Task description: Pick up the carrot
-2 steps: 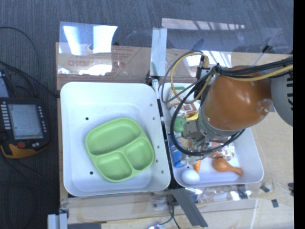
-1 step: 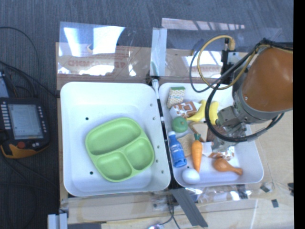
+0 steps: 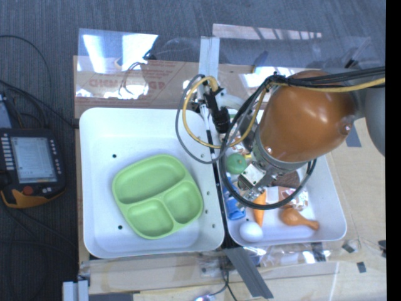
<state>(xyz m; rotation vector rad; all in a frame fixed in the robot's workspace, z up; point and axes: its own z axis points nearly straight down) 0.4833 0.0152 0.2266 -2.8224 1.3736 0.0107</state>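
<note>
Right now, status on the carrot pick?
Tool low in right bin, over the pile. Carrot just below it, not seen gripped. Blue item, white egg, drumstick toy crowd close.

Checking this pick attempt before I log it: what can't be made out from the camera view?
- Gripper: the arm's orange band and cables cover it, so its fingers are hidden.
- Carrot: upper part runs under the arm.
- Blue item: too small and half covered to identify.
- Right bin: its far half sits under the arm.

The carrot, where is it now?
The carrot lies in the right bin, near its front, just below the arm's wrist, between a blue item and a white egg.
</note>
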